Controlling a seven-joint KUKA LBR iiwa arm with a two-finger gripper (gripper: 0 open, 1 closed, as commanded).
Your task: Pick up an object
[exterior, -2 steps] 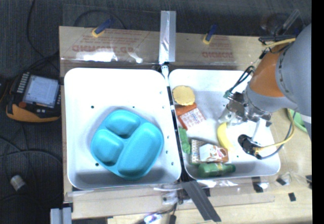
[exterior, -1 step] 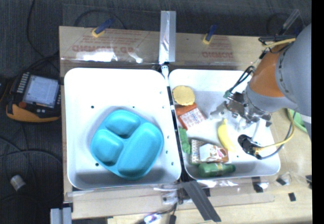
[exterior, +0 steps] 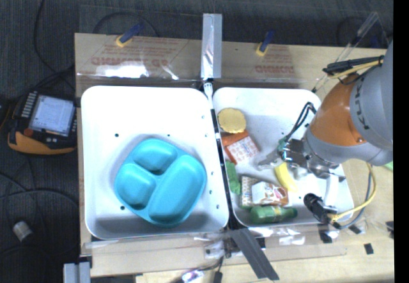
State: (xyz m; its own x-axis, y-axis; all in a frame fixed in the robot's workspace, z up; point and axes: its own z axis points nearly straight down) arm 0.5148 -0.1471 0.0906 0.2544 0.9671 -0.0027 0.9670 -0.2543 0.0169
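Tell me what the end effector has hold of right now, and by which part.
Cannot be told. The end effector sits low in the right bin, right by a yellow banana-shaped item, but the arm's wrist blocks any sight of a hold.

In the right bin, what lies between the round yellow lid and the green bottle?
In the camera view, an orange-red packet lies between round yellow lid and green bottle.

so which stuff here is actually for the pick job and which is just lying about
For the job:
- claw
- yellow piece
- green bottle
- round gold lid
- orange packet
- right bin

Lying about:
- blue divided tray
- left bin
- handheld screen
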